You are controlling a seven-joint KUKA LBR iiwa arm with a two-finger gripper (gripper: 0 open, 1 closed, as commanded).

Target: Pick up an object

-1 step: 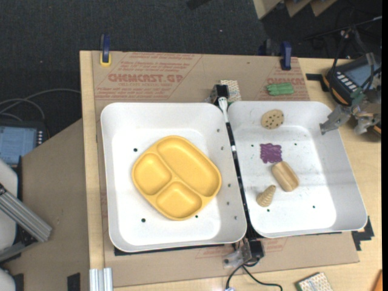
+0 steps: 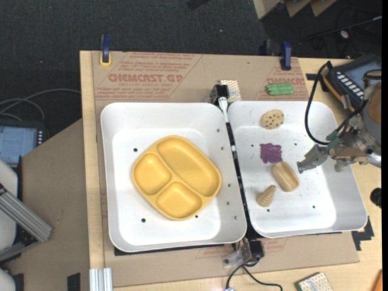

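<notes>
Two shallow white bins sit side by side on the bench. The left bin (image 2: 115, 162) holds a yellow divided plate (image 2: 176, 176) with three compartments, lying flat near the bin's middle, its long axis running from upper left to lower right.

The right bin (image 2: 339, 217) holds four small items. A round tan cookie (image 2: 272, 119) with dark specks lies near the far wall. A purple, rough-edged flat piece (image 2: 270, 153) lies nearer the bin's centre. Just below and right of it rests a tan bread-roll-shaped item (image 2: 285, 176), oblong, its long axis running from upper left to lower right. Near it, toward the lower left, lies a ridged tan cone-shaped item (image 2: 265, 196), its long axis running lower left to upper right, the narrower end pointing upper right toward the roll (the two appear close but apart).

The gripper (image 2: 310, 161) reaches in from the right over the right bin, its grey fingers angled down and left. The tips stand just right of the roll's upper end; whether they touch it cannot be told. Nothing is visibly between the fingers, and whether they are spread or closed cannot be determined at this angle.

Outside the bins, a green object (image 2: 280, 89) lies on the brown board (image 2: 151, 77) beyond the right bin's far edge. A black cable (image 2: 309, 117) loops above the right bin's far right portion.
</notes>
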